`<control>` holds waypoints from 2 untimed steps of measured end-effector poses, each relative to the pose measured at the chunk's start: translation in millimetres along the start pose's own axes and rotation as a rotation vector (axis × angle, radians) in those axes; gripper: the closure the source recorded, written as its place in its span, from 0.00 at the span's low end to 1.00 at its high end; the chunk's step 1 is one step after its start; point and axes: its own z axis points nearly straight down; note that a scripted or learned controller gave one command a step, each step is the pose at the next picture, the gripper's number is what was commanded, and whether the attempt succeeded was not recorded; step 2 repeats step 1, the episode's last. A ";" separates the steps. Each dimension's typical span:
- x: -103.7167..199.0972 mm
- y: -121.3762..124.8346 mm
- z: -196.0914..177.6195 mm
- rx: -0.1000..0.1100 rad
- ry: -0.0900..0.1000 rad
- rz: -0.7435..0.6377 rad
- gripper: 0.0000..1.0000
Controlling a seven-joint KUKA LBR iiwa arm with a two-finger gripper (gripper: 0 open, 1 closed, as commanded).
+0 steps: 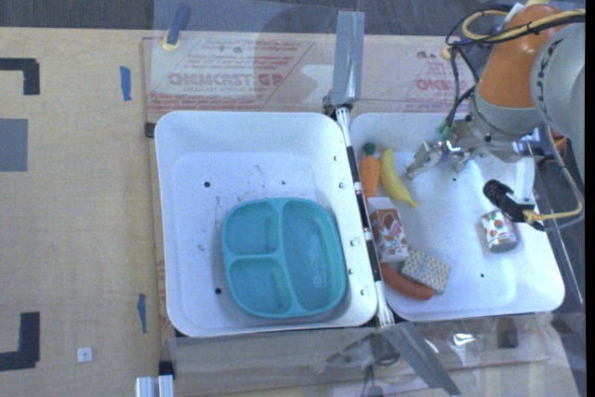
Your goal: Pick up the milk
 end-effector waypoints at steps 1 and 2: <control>-53.5 8.5 -1.9 -0.002 0.013 0.064 0.00; -53.5 8.5 -1.9 -0.002 0.013 0.064 0.00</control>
